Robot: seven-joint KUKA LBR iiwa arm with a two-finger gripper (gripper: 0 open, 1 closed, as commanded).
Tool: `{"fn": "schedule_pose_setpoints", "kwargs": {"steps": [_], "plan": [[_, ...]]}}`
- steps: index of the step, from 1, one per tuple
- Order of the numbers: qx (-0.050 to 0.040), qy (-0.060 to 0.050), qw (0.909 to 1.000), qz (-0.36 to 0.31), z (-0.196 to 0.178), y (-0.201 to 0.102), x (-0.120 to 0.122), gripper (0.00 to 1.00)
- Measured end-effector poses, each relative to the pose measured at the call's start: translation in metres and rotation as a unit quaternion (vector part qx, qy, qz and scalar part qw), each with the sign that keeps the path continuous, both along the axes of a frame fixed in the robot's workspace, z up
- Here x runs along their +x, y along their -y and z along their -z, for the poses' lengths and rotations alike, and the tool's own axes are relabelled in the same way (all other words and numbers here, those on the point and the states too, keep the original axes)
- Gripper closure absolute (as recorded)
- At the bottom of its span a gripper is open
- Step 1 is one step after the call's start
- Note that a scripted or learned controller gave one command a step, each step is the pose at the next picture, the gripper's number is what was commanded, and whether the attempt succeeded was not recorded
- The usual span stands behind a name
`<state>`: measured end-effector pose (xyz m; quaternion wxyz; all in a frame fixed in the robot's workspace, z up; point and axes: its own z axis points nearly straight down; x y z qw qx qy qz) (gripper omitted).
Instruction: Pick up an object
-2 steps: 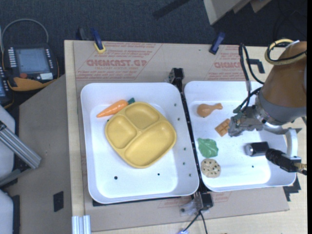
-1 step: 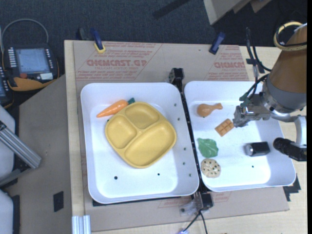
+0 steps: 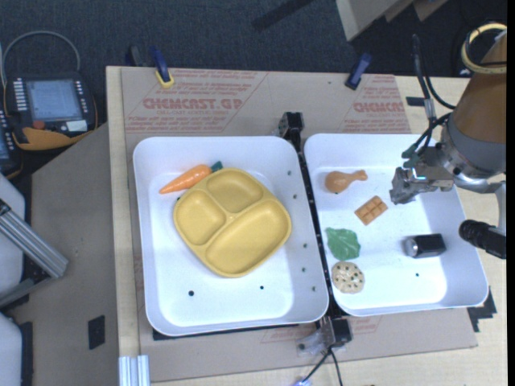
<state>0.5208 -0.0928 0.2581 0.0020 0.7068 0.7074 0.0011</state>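
Note:
The right bin (image 3: 451,296) holds a brown chicken drumstick (image 3: 344,181), a brown waffle-like cracker (image 3: 371,211), a green leafy piece (image 3: 343,243), a speckled cookie (image 3: 348,277) and a dark grey cylinder (image 3: 424,245). My gripper (image 3: 405,188) hangs over the right bin's upper right part, to the right of the drumstick and cracker and above the cylinder. Nothing shows between its fingers. In the left bin (image 3: 161,296) lie a yellow divided plate (image 3: 232,220) and an orange carrot (image 3: 186,178) at the plate's upper left.
The two bins sit side by side on a cardboard-covered bench (image 3: 241,103), joined by a black divider (image 3: 304,183). A pendant with a screen (image 3: 50,103) lies off the bench at far left. Blue clamps (image 3: 163,69) hold the board's back edge.

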Motion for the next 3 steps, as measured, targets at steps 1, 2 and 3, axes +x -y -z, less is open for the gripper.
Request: {"fn": "schedule_pose_setpoints", "kwargs": {"steps": [1, 2, 3], "plan": [[0.001, -0.002, 1.0, -0.003, 0.018, -0.051, 0.021, 1.0], [0.0014, -0.001, 1.0, -0.003, 0.017, -0.11, 0.043, 1.0], [0.001, -0.001, 1.0, -0.002, 0.033, -0.157, 0.058, 1.0]]}}
